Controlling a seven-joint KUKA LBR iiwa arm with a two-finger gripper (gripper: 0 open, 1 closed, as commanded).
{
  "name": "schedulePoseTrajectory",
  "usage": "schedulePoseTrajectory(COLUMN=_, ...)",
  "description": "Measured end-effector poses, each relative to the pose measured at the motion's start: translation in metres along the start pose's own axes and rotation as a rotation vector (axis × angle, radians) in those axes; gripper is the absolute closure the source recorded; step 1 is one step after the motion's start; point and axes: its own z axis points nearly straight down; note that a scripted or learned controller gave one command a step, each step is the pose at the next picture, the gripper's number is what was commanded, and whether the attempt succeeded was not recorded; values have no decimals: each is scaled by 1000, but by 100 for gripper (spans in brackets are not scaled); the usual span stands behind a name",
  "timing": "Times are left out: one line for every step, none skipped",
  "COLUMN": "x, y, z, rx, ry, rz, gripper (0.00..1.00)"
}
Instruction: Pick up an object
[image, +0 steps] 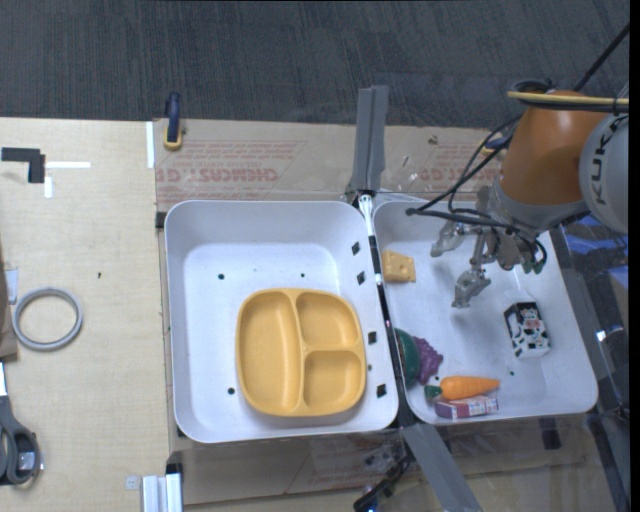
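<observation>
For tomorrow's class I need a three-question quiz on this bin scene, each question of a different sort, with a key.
1. True or false: the yellow divided plate lies in the left bin.
2. Which item lies nearest the front edge of the right bin? A) cheese wedge B) carrot C) black and white die
3. Fill in: the gripper hangs over the ____ bin.

Key: 1 true. 2 B; the carrot lies beside a small pink box near the front edge, with a bunch of purple grapes to its left. 3 right.
</observation>
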Motion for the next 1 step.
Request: schedulePoseTrajectory(x=90, y=18, z=10, rx=-1, ry=4, rz=169, gripper=0)
